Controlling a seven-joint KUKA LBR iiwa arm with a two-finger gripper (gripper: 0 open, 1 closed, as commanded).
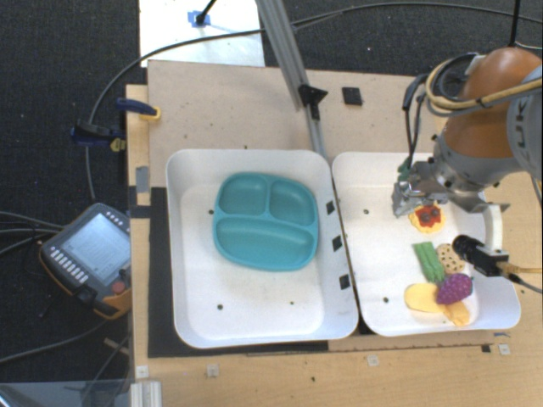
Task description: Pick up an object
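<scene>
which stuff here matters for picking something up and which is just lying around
For the job:
claw, above the right bin
pizza slice toy
green toy
purple grapes toy
yellow toy
cracker toy

Just lying about:
teal divided plate in the left bin
teach pendant
blue clamp

Bench (237, 108) with two white bins (195, 312)

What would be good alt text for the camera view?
The gripper hovers in the right bin beside a round orange-red item, with more toy food nearby. The left bin holds a teal divided plate.
</scene>
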